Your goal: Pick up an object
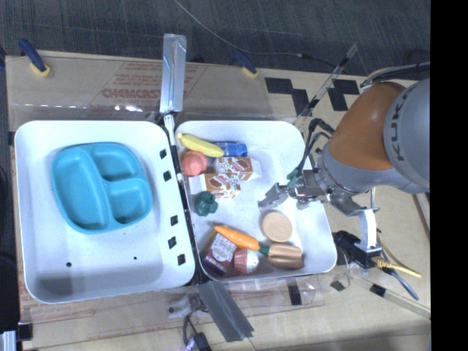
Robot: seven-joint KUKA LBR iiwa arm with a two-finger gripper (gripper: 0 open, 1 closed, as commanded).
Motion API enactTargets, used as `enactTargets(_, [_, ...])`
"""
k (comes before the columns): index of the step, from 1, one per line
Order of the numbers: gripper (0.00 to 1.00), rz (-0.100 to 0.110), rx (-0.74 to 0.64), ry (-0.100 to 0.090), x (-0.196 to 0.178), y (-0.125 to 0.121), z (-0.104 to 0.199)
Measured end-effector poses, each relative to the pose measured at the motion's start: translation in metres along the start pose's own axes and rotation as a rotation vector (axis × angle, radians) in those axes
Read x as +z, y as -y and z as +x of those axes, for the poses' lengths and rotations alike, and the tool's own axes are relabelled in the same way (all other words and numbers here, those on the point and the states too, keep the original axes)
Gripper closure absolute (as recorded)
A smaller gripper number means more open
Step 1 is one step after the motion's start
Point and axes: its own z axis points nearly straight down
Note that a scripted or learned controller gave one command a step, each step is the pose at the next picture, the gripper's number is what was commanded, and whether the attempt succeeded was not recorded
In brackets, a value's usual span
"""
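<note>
White right bin [292, 134], end effector [274, 196] over bare floor, finger state unclear, toys leftward.

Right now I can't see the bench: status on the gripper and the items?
Gripper over right bin, nothing between its fingers. Tan round disc just below it. Carrot and hot dog close by.

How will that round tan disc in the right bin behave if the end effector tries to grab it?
The round tan disc lies flat on the right white bin, so its thin edge probably offers little grip. Its smooth top suggests it may slide when pushed. With the orange toy carrot close by, it could bump that.
</note>
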Motion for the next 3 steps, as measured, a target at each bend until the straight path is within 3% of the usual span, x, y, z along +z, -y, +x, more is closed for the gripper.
enactTargets(1, [0.00,-0.015,-0.009,0.003,0.096,0.010,-0.004])
enactTargets(2, [1.00,-0.018,-0.012,0.008,0.085,0.009,-0.006])
enactTargets(3, [0.00,-0.018,-0.012,0.008,0.085,0.009,-0.006])
